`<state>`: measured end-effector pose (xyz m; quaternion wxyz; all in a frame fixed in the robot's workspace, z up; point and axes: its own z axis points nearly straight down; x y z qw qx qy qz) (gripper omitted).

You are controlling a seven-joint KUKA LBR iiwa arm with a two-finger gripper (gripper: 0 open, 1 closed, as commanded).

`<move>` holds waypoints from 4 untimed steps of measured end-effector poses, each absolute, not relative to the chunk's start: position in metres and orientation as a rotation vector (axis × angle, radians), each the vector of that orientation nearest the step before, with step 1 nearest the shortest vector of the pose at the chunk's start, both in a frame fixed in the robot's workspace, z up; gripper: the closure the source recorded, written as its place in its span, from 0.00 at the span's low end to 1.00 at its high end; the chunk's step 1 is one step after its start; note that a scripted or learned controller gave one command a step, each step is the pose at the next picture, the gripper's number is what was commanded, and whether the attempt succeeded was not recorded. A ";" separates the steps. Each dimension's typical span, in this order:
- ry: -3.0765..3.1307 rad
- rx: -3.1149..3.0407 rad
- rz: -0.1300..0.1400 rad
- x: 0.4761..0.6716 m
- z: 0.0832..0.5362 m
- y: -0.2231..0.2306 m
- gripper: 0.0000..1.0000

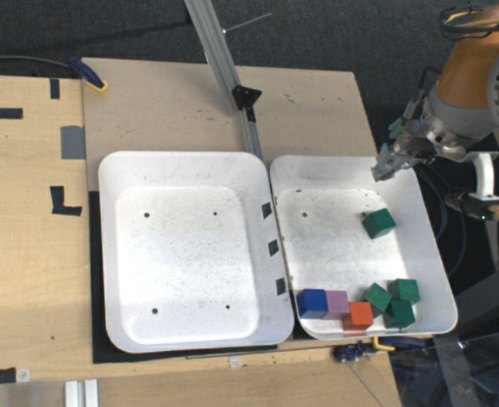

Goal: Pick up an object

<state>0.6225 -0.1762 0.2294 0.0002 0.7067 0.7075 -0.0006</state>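
Clustered along the lower edge of the right bin [428, 227], nearest the camera, sit a blue cube [312, 303], a lilac cube [338, 302], an orange cube [360, 315] and three green blocks [394, 302], touching one another. A lone green cube [378, 223] lies apart, mid-right of the frame; it looks light, rigid and easiest to pinch across two flat opposite faces. Above it, the claw [385, 166] hangs at the bin's upper right rim, holding nothing. The left bin [114, 253] rests on the worktop [317, 108].

Even, soft overhead light; faint shadows, slightly grainy.
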 end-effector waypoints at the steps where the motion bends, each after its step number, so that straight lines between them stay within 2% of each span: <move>1: 2.229 2.215 0.001 0.624 0.235 -0.119 1.00; 3: 2.231 2.214 0.000 0.647 0.228 0.006 1.00; 4: 2.230 2.214 0.002 0.667 0.229 0.062 1.00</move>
